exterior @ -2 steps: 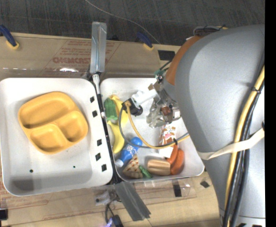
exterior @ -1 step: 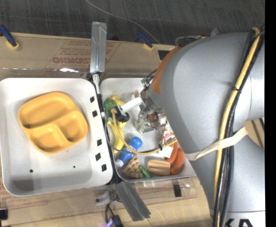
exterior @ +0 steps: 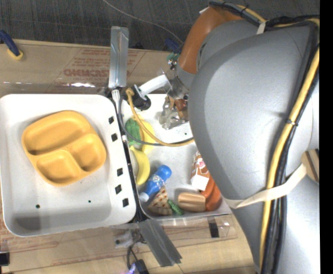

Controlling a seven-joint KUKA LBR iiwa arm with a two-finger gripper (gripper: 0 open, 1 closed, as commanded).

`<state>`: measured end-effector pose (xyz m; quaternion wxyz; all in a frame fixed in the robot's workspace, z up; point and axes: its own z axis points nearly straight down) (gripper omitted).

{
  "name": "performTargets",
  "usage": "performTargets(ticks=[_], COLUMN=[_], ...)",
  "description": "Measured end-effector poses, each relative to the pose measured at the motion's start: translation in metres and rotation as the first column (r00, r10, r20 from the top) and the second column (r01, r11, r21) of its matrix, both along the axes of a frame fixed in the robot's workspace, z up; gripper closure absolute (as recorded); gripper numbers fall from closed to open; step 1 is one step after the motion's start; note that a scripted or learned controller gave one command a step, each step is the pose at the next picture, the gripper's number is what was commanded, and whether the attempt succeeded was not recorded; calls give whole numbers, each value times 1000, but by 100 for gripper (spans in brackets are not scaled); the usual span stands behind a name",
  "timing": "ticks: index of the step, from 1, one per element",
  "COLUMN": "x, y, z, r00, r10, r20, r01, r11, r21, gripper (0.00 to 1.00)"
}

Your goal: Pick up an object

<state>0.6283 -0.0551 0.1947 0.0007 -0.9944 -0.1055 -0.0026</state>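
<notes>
**Gripper low over the far end of the right bin, pickable things lying nearer the camera**

The gripper (exterior: pixel 174 104) is hanging low over the far end of the right bin (exterior: pixel 177 135). It is showing as a blur of metal and brown, and whether it is open, closed or gripping anything I cannot tell. The grey arm (exterior: pixel 252 113) is reaching in from the right and is covering much of that bin.

Nothing clear is lying directly under the gripper. The candidates are sitting down-view of it, toward the camera. Nearest are a green piece (exterior: pixel 133 130) and a banana (exterior: pixel 139 165) along the bin's left wall, the banana's long axis running with that wall. Farther toward the near edge, a blue bottle (exterior: pixel 156 180) is lying slantwise, cap end pointing up-right. Beside the bottle a brown block (exterior: pixel 190 201) is lying crosswise, an orange piece (exterior: pixel 212 194) is peeking out from under the arm, and a white-and-red carton (exterior: pixel 199 173) is standing just above them.

In my judgement, the coming move is turning on a shift down-view and leftward, then lining up across the chosen thing's long axis.

Counting: two bins, and one each of green piece, banana, bottle, block, orange piece and carton. The left bin (exterior: pixel 18 210) is holding one yellow plate (exterior: pixel 64 147), well apart from the gripper. Both bins are resting on the bench (exterior: pixel 52 61).
</notes>
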Motion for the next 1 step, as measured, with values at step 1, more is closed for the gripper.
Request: performTargets(ticks=[1], x=[-51], y=[-3], z=[109], r00=[999], r10=[48], r20=[5], r01=[-48], r11=[999], r21=[-1], gripper=[100])
